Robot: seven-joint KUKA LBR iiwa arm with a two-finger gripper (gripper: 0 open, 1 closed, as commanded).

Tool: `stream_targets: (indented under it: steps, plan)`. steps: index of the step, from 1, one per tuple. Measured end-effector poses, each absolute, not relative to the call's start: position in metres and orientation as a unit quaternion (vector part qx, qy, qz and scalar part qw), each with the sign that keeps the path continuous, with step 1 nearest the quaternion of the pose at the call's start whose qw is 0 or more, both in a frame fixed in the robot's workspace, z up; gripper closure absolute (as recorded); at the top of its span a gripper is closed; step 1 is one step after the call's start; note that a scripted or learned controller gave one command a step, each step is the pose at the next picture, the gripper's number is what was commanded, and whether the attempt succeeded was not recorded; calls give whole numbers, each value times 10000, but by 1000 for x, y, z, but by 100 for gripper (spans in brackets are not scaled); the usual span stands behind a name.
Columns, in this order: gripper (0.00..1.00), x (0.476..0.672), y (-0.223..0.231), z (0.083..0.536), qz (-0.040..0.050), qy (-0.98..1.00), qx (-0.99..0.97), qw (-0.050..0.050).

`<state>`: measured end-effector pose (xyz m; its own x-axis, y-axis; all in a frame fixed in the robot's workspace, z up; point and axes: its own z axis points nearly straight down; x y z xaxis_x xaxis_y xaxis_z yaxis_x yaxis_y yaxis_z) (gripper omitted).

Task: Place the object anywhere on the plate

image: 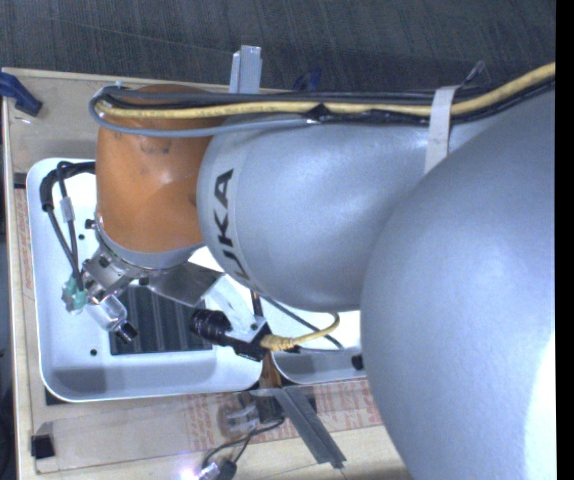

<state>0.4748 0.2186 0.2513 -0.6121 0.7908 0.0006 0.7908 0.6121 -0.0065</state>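
Evidently object hidden beneath arm (367, 218)

dark ribbed slab (157, 323), possibly the plate, flat in left bin (127, 378)

White bin (117, 378) on a wooden worktop (117, 433); blue clamp (14, 92) at the worktop's far-left corner.

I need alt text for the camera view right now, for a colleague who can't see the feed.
The grey arm, with its orange band, reaches in from the right and covers most of the picture, its wrist low over the left white bin. A dark ridged patch shows in that bin under the wrist, and a corner of the right bin shows beside it.
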Motion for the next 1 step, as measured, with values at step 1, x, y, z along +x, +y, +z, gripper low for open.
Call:
stream_targets:
  steps: [1]
  plan:
    - [100, 477, 178, 424, -6, -9019, -4319, 0]
